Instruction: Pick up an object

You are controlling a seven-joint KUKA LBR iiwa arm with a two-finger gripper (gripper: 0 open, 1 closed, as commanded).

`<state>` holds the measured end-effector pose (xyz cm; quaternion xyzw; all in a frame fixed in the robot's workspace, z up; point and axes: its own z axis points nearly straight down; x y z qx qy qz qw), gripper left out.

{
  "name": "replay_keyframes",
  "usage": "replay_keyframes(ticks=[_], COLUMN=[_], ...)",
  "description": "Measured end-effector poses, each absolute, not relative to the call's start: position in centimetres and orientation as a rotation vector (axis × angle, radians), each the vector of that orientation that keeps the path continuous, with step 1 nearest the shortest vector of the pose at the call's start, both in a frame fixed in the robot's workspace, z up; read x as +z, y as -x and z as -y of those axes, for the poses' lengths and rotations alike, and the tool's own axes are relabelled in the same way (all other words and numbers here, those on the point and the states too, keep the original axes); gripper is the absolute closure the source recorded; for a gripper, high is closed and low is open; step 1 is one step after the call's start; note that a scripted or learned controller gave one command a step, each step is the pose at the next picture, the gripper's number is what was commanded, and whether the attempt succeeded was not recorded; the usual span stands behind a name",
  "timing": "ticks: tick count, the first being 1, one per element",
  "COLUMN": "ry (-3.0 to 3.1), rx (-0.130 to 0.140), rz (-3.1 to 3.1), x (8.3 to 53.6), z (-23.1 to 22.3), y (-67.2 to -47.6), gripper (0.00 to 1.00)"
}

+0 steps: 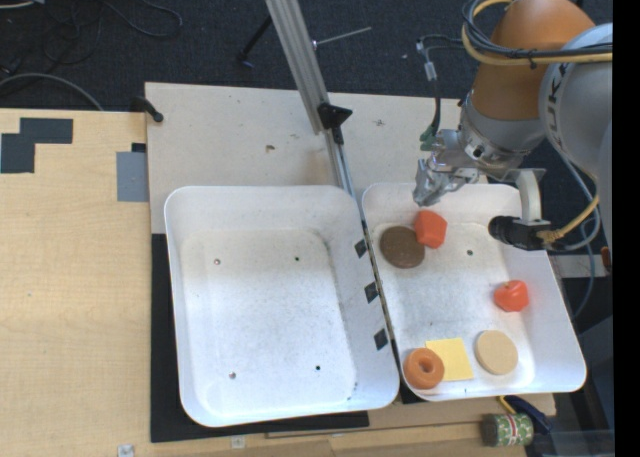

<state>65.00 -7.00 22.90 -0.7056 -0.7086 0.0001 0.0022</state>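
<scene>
You see the gripper (436, 190) poised just above the orange block (431, 228) in the right bin (560, 345); whether it grasps anything, you cannot tell. Nothing looks lifted, so the pick remains.

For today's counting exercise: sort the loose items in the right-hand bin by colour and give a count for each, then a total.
Orange-red: 3 (block, small piece, ring)
Brown: 1 (disc)
Yellow: 1 (square)
Tan: 1 (round)
Total: 6
</scene>
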Motion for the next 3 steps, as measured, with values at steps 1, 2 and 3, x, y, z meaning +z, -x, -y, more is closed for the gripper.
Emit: replay_keyframes(ticks=[1, 2, 3], ry=[2.213, 2.213, 2.216], rx=[0.002, 0.005, 0.002], rz=[2.223, 2.222, 2.223], x=[23.9, 22.8, 23.1], z=[1.7, -3.9, -8.2], y=[-64.5, -64.3, -64.0], gripper=[1.0, 1.0, 1.0])
